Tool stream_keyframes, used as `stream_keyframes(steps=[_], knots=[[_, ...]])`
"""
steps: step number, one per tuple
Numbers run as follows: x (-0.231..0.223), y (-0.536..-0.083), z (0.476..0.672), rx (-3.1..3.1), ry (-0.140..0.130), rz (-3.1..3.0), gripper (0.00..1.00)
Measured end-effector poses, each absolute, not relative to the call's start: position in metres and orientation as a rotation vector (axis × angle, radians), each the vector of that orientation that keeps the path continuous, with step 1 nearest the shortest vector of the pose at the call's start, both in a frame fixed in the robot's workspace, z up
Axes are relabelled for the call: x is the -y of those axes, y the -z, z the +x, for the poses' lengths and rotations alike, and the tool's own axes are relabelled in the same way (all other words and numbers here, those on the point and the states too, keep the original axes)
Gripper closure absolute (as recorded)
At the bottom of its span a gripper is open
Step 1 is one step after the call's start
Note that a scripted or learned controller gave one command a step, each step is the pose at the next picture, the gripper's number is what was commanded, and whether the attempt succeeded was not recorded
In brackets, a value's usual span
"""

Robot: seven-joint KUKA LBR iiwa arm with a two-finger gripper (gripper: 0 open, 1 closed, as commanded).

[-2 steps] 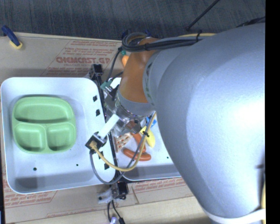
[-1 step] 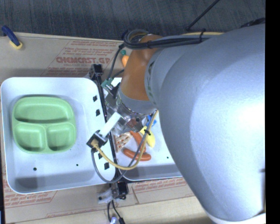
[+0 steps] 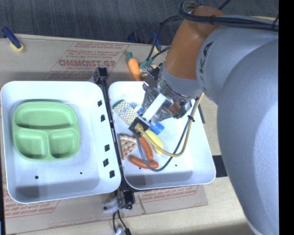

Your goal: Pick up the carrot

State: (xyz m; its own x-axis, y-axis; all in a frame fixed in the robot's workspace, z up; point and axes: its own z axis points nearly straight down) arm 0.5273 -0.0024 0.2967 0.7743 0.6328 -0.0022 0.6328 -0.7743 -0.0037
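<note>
The carrot (image 3: 133,68), orange with a green top, lies on the cardboard just beyond the back rim of the right bin (image 3: 201,155), near that bin's back left corner. My gripper (image 3: 159,112) hangs over the middle of the right bin, in front of the carrot and slightly to its right, well apart from it. The grey wrist and the orange band above it cover the bin's back right part. Nothing shows as held.
Under the gripper lie a checkered packet (image 3: 125,112), a blue piece (image 3: 157,128), a yellow banana-like piece (image 3: 155,141), two sausages (image 3: 143,162) and a waffle slice (image 3: 128,143). The left bin (image 3: 10,180) holds a green divided tray (image 3: 45,129).
</note>
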Motion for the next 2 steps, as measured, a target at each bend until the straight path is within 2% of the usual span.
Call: stream_keyframes(steps=[1,2], knots=[[-0.084,-0.295,0.551,0.892,-0.007,-3.009,1.0],[-0.099,-0.376,0.614,0.738,-0.005,-3.053,1.0]])
